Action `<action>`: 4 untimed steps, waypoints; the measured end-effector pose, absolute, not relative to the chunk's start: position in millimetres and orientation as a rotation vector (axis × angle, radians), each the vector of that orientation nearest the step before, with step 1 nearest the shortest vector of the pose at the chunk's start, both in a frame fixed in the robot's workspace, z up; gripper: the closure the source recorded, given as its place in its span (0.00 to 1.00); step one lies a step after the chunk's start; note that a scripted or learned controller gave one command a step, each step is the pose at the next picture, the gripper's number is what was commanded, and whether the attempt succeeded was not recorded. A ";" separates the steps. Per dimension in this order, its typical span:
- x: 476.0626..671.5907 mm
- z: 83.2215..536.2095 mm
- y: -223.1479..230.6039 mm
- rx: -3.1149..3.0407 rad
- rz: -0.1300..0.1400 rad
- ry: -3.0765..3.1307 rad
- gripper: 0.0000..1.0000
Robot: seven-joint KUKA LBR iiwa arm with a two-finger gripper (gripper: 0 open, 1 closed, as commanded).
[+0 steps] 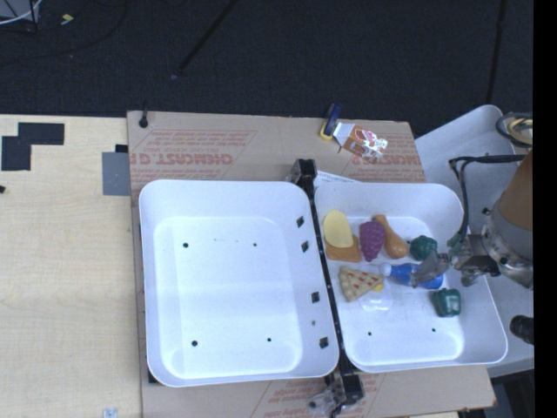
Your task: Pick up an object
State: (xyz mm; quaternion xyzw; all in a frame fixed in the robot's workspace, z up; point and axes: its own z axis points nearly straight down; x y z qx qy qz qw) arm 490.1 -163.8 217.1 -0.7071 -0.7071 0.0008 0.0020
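So the end effector [432, 273] is down at the right side of the frame, low over the right bin [409, 355], sitting right on top of a small blue object [403, 273]. Honestly can't tell what its fingers are doing from up here, it's all a dark grey blur where it meets the blue thing. The arm [522, 207] comes in from the right edge, orange band showing.

Everything to pick from is in that right bin, bunched in its upper half. Going outward from the end effector: a dark green piece [423, 247] just above it, and another dark green piece [447, 302] just below and right of it, so two greens. To the left there's an orange carrot-looking thing [391, 237], then a purple grape-ish lump [372, 239] touching it, then a yellow piece [338, 229] sitting on an orange slab [343, 252]. Below those is a pizza-slice-looking wedge [359, 282], near the blue object. That's eight bits by my count: two green, one each of the rest.

The left bin [165, 233] takes up the middle of the frame, just white plastic with a few dark dots on the floor. Two bins total, side by side, touching along a black strip [318, 268]. Both sit on a cardboard sheet [226, 151] on the worktop [61, 277].
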 end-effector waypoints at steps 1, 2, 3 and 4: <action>535.9 105.3 -149.9 -2.226 -0.016 -2.227 0.00; 617.4 88.0 -125.0 -2.217 -0.003 -2.229 0.00; 614.1 99.2 -126.8 -2.218 0.001 -2.222 1.00; 647.2 194.1 -23.5 -2.211 -0.015 -2.237 1.00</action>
